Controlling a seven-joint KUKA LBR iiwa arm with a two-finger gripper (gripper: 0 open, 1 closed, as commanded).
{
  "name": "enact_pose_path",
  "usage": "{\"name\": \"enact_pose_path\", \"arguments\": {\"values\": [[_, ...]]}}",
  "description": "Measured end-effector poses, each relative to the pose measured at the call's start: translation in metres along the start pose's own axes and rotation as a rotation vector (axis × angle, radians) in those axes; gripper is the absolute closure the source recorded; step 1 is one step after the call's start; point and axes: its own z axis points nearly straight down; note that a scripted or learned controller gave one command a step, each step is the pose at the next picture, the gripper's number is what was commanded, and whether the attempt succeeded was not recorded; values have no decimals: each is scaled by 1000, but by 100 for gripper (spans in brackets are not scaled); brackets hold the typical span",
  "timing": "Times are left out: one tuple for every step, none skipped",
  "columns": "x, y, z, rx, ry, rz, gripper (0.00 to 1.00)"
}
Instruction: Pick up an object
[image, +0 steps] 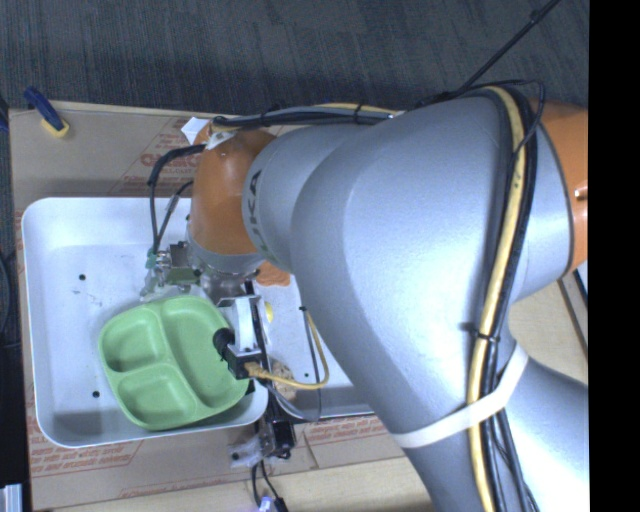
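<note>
1. Camera view: green divided tray (160, 370) lies in the white bin (45, 300) at view's left, toward its near wall. Gripper (172, 268) sits at the tray's far rim; can't tell if it touches.
2. Risk, IMO: tray is wide, shallow and slick, so a rim pinch may slip, or tip it vs. the bin wall.
3. Grip state: can't tell whether open or closed, as the wrist hides it. No obj seen held.

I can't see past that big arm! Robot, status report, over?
Gripper down at green divided plate, upper rim. Plate sits in left white bin. Grey arm blocks the view's right side.
</note>
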Motion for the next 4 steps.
{"name": "enact_pose_path", "arguments": {"values": [[-64, 1, -96, -3, -1, 2, 0], [-120, 79, -114, -2, -1, 1, 0], [-153, 2, -94, 3, -1, 0, 0], [-195, 68, -134, -3, -1, 2, 0]]}}
